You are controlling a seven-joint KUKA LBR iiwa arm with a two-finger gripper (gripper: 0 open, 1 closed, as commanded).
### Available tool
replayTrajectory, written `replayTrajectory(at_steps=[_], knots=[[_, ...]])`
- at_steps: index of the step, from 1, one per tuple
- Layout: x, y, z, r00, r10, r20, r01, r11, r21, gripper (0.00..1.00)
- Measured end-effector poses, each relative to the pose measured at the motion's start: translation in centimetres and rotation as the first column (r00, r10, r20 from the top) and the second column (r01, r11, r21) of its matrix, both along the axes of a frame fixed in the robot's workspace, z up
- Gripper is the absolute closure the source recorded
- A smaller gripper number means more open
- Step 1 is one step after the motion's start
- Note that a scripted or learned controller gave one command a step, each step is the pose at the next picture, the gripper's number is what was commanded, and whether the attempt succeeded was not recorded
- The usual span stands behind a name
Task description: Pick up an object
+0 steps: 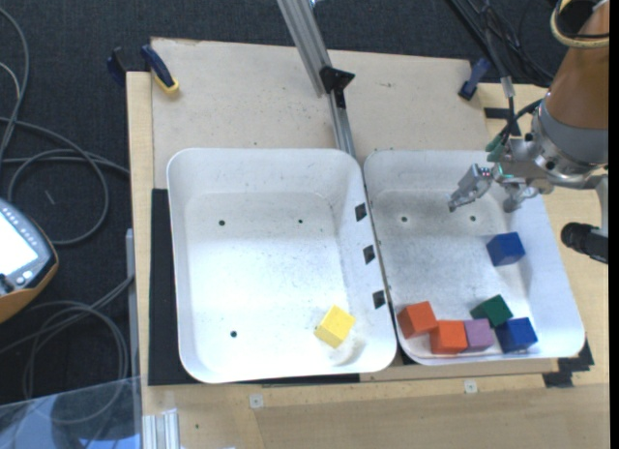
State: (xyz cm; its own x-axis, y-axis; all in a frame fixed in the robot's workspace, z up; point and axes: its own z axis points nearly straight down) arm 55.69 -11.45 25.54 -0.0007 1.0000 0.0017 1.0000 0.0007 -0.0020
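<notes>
Blue cube [505, 248] sits alone in the right bin [426, 186], by its right wall, roughly mid-depth. Open floor all around it except that wall side.

Pincer [488, 189] hangs over the right bin's far half, just up-left of the blue cube, not touching it. Fingers spread apart, nothing between them.

Rest of the blocks crowd the right bin's near edge: orange cube [417, 318] at the near-left, second orange cube [449, 337] touching a purple cube [479, 334], green cube [494, 309] just behind, another blue cube [517, 333] at the near-right corner. Tight cluster, little clearance between them.

Left bin [193, 205]: single yellow cube [336, 325] near the near-right corner, floor otherwise wide open.

Both bins are shallow white trays with rounded corners, speckled floors, side by side and touching. Surface [242, 89] is bare light board with blue clamps [160, 68] at the far corners. No legible writing anywhere.
</notes>
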Motion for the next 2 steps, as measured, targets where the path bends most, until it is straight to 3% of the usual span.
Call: replayTrajectory(at_steps=[1,2], knots=[[2.0,-1.1,-12.9,1.0,-0.001,-0.007,0.001,1.0,0.001,0.0],[3.4,2.1,-15.8,1.0,0.003,-0.004,-0.003,1.0,0.001,0.0]])
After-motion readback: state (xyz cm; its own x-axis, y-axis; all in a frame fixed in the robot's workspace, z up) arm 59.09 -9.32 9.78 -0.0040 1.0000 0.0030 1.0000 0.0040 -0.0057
